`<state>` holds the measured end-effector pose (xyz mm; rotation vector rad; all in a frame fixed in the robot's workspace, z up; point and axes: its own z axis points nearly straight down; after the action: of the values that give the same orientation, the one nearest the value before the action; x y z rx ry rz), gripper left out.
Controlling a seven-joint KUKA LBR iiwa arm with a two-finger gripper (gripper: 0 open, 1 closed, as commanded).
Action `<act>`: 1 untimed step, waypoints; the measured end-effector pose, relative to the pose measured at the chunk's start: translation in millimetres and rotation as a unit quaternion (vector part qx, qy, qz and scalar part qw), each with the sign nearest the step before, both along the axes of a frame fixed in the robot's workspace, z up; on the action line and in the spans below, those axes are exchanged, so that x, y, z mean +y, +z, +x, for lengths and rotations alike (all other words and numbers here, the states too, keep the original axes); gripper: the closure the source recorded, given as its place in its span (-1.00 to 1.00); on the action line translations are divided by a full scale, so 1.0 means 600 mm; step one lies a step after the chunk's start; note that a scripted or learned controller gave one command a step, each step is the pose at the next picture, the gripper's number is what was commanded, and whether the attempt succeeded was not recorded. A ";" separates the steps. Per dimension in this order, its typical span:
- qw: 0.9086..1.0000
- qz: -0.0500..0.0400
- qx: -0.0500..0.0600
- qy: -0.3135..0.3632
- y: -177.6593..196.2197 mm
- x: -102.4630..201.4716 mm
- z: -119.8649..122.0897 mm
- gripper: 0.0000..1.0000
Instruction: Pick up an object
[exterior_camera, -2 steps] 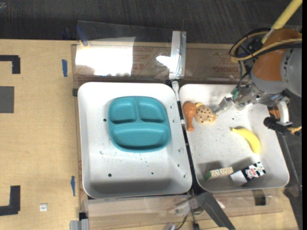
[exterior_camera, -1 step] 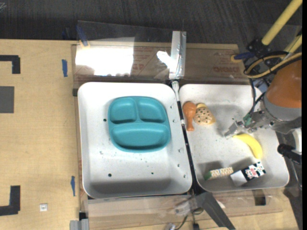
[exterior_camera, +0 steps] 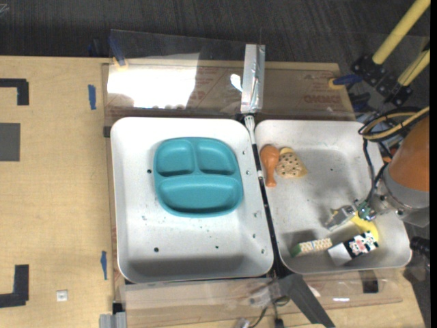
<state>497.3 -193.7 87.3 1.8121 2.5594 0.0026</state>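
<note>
Arm low over the right shallow white bin [exterior_camera: 321,183]
Gripper [exterior_camera: 348,217] beside a yellow-black-white toy [exterior_camera: 362,241], seemingly lining up a pick (finger state: cannot tell).

The left bin [exterior_camera: 130,203] holds 1 teal divided plate [exterior_camera: 198,175], lying flat near the bin's middle, with 2 small compartments along its far side and 1 long compartment along its near side.

In the right bin [exterior_camera: 321,142], an orange carrot-shaped toy [exterior_camera: 270,162] lies by the dividing wall at the far left. Touching its right side is a tan cookie with dark chips [exterior_camera: 289,163].

Near the front wall lies a flat greenish strip with a speckled band [exterior_camera: 313,246], and just beside it to the right a black, white and yellow toy [exterior_camera: 358,243].
</note>
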 end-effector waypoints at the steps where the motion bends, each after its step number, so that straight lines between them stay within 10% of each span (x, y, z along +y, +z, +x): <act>1: 1.000 -0.001 -0.004 0.000 0.020 0.000 0.004 1.00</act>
<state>499.8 -194.0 99.0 1.8087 2.5525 0.0068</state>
